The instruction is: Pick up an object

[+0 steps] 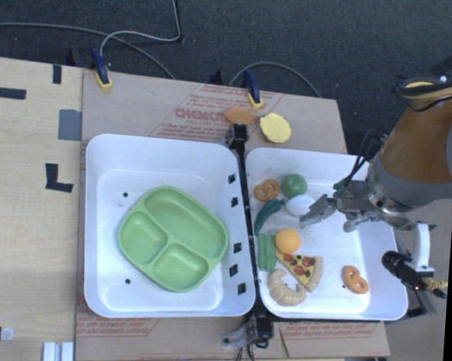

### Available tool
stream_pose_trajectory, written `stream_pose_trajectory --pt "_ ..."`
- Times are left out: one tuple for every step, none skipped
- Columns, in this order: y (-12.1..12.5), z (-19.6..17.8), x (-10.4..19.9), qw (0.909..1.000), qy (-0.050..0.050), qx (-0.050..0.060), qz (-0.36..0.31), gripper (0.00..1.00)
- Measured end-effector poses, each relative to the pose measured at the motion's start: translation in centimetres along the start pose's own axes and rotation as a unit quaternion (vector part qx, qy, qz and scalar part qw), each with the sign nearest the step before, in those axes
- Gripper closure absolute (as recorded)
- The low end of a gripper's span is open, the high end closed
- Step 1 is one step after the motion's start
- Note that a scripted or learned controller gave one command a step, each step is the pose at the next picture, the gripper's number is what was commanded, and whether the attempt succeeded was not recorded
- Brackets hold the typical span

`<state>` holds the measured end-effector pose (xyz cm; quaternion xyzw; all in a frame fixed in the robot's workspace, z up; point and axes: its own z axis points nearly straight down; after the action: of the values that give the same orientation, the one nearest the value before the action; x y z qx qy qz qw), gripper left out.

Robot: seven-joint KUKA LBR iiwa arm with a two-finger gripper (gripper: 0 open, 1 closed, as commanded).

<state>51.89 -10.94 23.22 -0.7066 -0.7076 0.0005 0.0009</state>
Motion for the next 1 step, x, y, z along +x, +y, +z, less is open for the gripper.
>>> stream_pose_trajectory --pt "0.51 14.31 0.19 1.0000 -0.002 -0.004 0.001 0.00"
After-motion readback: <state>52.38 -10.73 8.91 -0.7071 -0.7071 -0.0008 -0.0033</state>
